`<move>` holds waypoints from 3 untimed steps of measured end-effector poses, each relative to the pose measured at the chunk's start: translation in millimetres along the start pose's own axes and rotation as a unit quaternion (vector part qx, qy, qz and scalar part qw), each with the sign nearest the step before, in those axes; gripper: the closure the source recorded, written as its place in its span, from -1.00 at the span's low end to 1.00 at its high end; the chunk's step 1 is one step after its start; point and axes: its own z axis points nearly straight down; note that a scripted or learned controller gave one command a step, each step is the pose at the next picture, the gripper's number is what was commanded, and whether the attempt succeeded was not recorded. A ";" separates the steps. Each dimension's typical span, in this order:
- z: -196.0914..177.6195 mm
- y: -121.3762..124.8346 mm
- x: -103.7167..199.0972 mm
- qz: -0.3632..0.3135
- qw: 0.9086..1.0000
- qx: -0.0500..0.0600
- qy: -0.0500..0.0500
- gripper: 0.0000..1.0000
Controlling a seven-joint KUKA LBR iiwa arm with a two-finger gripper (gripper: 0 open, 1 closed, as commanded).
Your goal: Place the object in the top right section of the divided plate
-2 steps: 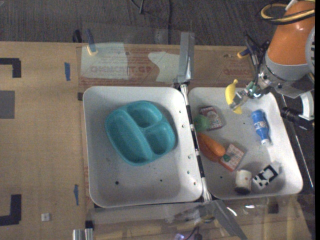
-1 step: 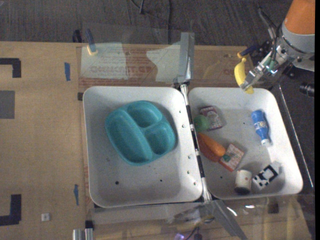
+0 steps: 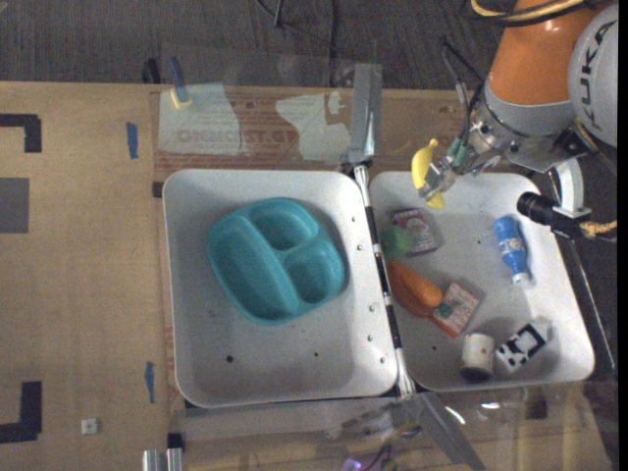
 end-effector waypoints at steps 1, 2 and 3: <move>51.9 10.9 17.6 0.015 1.000 0.000 0.001 1.00; 50.9 30.0 89.3 -0.079 0.997 0.000 0.000 1.00; 32.3 10.5 144.3 -0.197 0.980 -0.001 0.000 1.00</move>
